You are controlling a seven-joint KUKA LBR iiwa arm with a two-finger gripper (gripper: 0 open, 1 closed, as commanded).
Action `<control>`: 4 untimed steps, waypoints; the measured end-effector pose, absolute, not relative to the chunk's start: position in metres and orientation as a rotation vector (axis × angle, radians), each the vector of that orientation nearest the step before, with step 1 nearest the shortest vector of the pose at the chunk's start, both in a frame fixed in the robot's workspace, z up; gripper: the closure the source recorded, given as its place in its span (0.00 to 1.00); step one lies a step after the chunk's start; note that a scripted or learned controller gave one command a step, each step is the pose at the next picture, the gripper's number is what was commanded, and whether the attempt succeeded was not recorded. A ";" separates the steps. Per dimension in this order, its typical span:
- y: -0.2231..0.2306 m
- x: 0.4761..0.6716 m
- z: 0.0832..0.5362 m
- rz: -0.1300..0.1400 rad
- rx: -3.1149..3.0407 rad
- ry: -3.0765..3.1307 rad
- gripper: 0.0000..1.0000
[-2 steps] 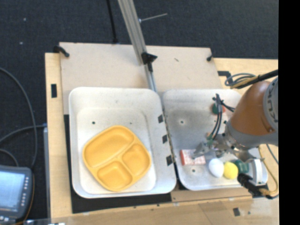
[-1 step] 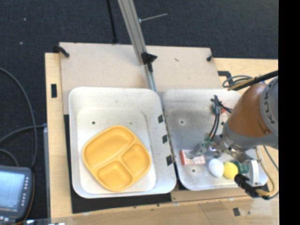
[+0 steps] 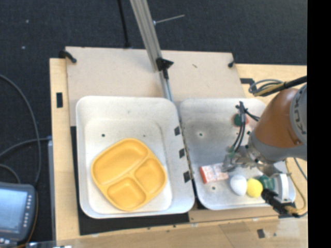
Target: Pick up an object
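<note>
The right bin (image 3: 207, 123) holds a red and white packet (image 3: 212, 174), a white egg-shaped object (image 3: 238, 184) and a small yellow ball (image 3: 254, 187), all near its front edge. A teal and white object (image 3: 276, 184) lies at the bin's front right corner. My gripper (image 3: 234, 162) is low over the bin, just right of the packet and above the white object. The arm's orange band (image 3: 276, 120) rises behind it. The view does not show what the gripper's tips are doing.
The left bin (image 3: 103, 112) carries a yellow divided plate (image 3: 129, 174) in its front half. A metal post (image 3: 150, 32) slants up from between the bins at the back. Cables run along the right bin's right side.
</note>
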State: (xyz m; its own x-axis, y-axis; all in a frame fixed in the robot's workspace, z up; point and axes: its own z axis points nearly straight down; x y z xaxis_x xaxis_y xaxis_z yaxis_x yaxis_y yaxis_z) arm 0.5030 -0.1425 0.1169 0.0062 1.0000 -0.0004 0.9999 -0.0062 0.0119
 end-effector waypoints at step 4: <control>-0.109 0.518 0.252 0.003 2.213 2.228 1.00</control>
State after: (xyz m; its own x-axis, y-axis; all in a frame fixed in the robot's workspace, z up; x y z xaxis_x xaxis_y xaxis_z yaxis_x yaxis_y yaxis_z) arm 0.5176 -0.1093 0.2523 -0.0069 1.0000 0.0005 1.0000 0.0069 0.0019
